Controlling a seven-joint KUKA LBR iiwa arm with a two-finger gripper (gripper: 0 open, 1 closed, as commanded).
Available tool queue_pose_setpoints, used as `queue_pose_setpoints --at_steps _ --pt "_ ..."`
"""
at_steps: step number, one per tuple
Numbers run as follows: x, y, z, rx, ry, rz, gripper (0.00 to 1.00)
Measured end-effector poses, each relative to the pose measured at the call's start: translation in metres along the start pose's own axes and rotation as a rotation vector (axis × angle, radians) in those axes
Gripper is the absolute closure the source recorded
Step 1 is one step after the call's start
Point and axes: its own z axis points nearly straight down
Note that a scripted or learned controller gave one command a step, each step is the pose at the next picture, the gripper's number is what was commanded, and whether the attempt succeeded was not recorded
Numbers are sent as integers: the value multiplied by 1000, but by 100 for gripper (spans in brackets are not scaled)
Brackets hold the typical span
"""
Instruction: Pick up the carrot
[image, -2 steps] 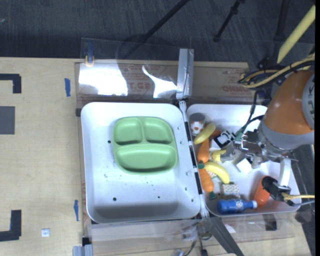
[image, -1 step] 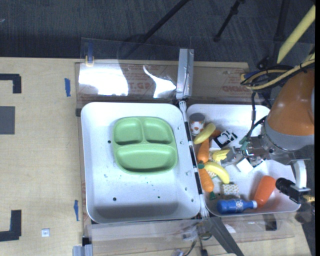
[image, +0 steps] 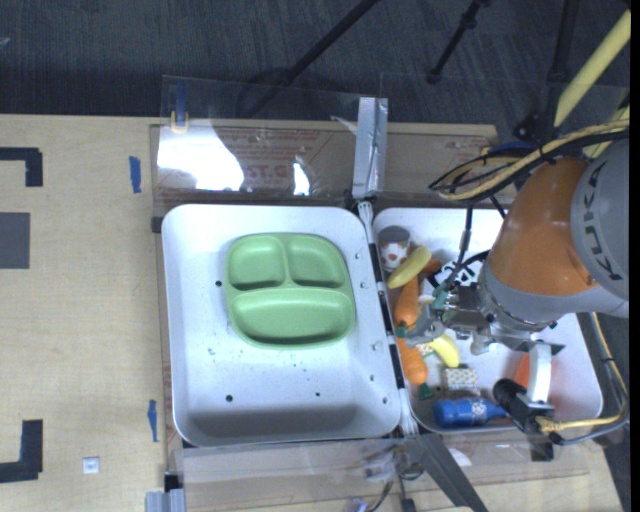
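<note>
Carrot (image: 406, 301), right bin (image: 590, 385): light, rigid, smooth; best grasped mid-length across its width. Gripper (image: 437, 322) just beside it; jaw state indeterminate.

The arm (image: 545, 245) hides much of the right bin (image: 590, 395) and the tool's tips.

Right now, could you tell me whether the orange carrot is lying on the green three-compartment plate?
No, the carrot lies in the right white bin beside a yellow banana, apart from the green plate.
</note>
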Motion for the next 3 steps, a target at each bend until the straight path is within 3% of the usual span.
queue_pose_setpoints --at_steps 1,2,3 --pt "43 -6 0 -1 -1 -429 0" --pt "49 25 -1 -8 -3 -551 0" --pt "44 16 -11 -8 -3 -519 0"
